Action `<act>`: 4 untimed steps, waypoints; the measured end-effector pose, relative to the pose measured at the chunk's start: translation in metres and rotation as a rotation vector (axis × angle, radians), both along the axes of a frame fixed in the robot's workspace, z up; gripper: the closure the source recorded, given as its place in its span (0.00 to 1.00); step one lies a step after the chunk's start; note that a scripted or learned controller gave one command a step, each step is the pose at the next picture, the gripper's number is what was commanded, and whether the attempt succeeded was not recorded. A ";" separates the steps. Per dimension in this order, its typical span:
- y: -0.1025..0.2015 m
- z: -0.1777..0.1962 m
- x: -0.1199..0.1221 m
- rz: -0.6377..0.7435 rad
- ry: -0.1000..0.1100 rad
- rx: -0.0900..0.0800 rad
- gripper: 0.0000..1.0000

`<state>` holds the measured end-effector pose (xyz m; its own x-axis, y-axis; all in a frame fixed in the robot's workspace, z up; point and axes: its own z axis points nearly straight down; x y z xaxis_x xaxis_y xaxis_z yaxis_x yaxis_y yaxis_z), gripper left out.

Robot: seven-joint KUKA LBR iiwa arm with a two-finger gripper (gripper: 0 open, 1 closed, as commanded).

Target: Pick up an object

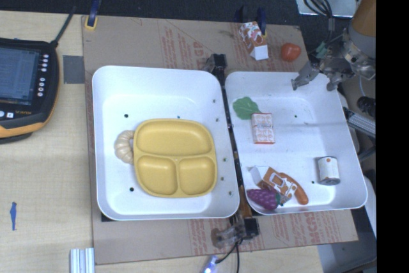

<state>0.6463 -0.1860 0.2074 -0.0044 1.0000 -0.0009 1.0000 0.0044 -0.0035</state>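
Observation:
My gripper [317, 81] hangs over the far right corner of the right bin [319, 105], open, with nothing between its fingers [303, 78]. Below it in that bin lie a green leaf [245, 107] and a pink box [262, 128] near the left wall. A small metal can [328, 170] rests on its side at the right. At the front sit purple grapes [263, 199], an orange and brown packet [279, 183] and an orange carrot-like piece [301, 195]. The gripper touches none of them.
The left bin [115, 93] holds a yellow divided plate [174, 157] with a pale ridged object [124, 146] at its left edge. Behind the bins stand a small carton [254, 39] and a red tomato [290, 51]. A tablet [22, 86] lies far left.

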 end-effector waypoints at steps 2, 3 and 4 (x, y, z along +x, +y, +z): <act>0.074 -0.116 -0.081 0.002 0.002 0.000 0.00; 0.073 -0.106 -0.081 0.004 0.004 -0.001 1.00; 0.005 -0.056 -0.055 -0.002 -0.002 0.000 1.00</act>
<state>0.5917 -0.1809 0.1518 -0.0024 1.0000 -0.0010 1.0000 0.0024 -0.0015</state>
